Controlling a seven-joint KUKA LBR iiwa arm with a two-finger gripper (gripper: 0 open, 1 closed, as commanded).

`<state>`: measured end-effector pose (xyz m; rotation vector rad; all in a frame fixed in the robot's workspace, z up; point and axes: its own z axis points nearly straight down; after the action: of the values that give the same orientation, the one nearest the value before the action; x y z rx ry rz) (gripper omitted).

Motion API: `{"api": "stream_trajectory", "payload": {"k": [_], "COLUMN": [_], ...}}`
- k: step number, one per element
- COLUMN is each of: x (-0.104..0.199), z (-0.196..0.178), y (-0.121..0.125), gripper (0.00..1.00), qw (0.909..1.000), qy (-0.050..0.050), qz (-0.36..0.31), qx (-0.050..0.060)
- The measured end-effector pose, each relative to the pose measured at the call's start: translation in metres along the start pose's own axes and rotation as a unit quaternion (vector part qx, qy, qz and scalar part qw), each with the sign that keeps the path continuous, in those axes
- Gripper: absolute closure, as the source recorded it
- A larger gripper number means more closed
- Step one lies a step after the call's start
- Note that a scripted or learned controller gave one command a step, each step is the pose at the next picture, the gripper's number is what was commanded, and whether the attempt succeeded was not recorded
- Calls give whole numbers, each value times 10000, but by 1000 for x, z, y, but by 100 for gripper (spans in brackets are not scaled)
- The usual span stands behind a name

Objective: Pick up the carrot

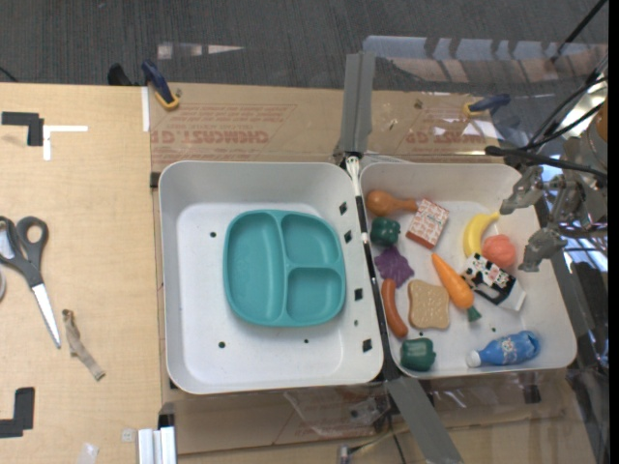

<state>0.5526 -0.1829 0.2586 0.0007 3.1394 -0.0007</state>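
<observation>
The carrot (451, 277) is orange with a green stub at its lower end. It lies at a slant in the middle of the right bin (551, 303), between a slice of bread (428, 304) and a black-and-white patterned item (488, 276). My gripper (525, 222) hovers over the bin's right side, up and to the right of the carrot and well apart from it. Its fingers stand open with nothing between them. A peach-coloured fruit (500, 251) sits just to the gripper's left.
The right bin also holds a banana (477, 232), a drumstick (390, 202), a red-and-white box (427, 223), purple grapes (394, 264), a sausage (394, 307), two green vegetables, and a blue bottle (505, 349). A teal divided plate (285, 268) lies in the left bin. Scissors (31, 269) rest on the bench.
</observation>
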Motion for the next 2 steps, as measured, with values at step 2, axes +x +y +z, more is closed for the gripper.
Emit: {"api": "stream_trajectory", "payload": {"k": [2], "x": [15], "z": [165], "y": [51], "gripper": [0], "qw": [9993], "qy": [-5], "qz": [362], "qx": [-1]}}
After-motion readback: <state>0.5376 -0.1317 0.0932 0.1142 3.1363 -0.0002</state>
